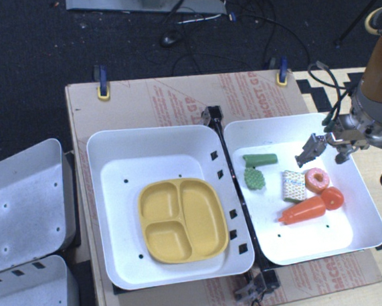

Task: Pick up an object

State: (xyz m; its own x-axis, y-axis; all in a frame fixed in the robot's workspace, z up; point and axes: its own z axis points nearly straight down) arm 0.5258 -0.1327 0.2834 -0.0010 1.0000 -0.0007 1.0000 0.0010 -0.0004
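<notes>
Orange carrot (303,210) lower-left of claw (323,148), claw spread, holding nothing

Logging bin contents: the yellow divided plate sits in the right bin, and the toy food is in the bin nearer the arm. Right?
Not quite. The camera view shows the yellow divided plate in the left bin; the toy food is in the right bin, nearer the arm.
</notes>
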